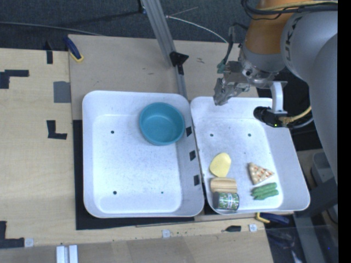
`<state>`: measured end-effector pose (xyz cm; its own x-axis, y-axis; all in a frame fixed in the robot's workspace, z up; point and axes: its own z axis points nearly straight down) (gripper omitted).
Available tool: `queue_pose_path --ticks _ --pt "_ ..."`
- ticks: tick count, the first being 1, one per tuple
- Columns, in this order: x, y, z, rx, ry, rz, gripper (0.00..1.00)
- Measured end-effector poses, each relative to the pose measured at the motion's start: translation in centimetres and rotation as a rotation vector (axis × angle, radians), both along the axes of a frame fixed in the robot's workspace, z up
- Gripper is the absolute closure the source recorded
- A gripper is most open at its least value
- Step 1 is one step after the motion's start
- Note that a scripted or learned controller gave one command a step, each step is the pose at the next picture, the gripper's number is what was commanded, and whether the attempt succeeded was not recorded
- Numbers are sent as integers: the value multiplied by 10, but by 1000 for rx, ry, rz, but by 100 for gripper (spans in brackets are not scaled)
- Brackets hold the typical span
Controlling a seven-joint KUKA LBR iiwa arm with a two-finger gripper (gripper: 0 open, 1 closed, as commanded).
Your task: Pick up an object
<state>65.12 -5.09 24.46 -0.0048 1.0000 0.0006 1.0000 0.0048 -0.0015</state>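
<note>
Gripper (pixel 222 96) hovers at the right bin's (pixel 241 130) far edge, jaws' state I cannot tell (nothing visibly held), with the chip (pixel 220 164), pizza (pixel 259 173) and can (pixel 226 201) clustered near, within reach.

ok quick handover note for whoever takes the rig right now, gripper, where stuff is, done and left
Gripper: over the far rim of the right bin, nothing seen between its fingers.
Right bin, near end: yellow piece, pizza slice, green beans, tan block, green can.
Left bin: blue bowl.
Done: nothing picked.
Left: move toward the near end, descend, grasp one item.
</note>
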Motion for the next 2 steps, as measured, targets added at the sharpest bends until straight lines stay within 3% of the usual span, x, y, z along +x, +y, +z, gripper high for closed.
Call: queue_pose_path --ticks 2 --pt "-10 121 -11 1 1 2 100"
